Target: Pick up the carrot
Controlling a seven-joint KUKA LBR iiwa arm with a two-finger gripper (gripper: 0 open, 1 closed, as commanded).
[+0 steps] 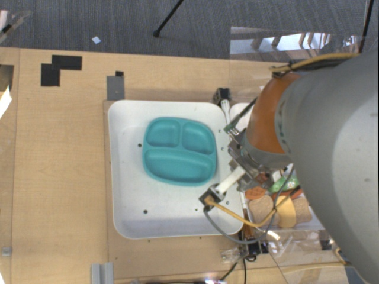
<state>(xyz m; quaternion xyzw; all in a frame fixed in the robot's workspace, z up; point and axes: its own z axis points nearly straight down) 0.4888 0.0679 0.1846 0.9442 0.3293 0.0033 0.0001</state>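
Hand (249, 180) low over the carrot (256, 192) in the right bin (238, 109)
Orange end and green top peek out just under the wrist, long axis seemingly running rightward; a tan piece (260, 209) and a yellow piece (288, 216) crowd its near side; I cannot tell whether the hand is clenched

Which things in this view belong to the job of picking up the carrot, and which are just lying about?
Belong to the job: grey arm with orange band; small orange carrot with green top, partly under that arm.

Just lying about: teal divided plastic plate in the left shallow white bin; tan cylinder and yellow rounded piece beside the carrot.
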